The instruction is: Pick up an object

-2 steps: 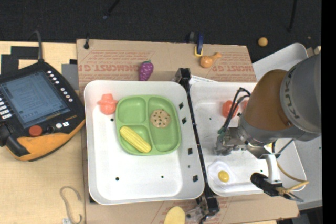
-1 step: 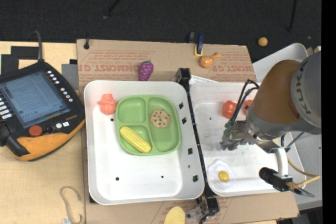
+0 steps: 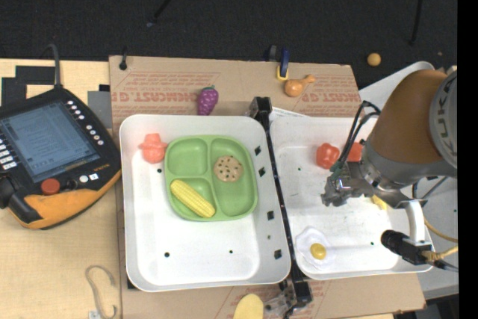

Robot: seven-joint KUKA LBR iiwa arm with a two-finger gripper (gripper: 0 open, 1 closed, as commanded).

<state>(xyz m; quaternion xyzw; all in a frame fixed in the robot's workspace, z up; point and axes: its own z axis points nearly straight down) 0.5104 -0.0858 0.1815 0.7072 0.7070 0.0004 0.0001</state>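
Fingers low over right bin; open or closed, cannot tell. Cardboard under bins, dark floor behind.

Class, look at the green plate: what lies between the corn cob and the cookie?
In the camera view, only the green plate's raised divider ridge separates the corn cob and cookie.

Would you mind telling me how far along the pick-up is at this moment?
Done: the grey arm's pincer is over the right white bin, low beside the red pepper-shaped toy. In hand: nothing visibly gripped. Left: grasping and lifting an object; the fried-egg toy also lies on that bin's floor.
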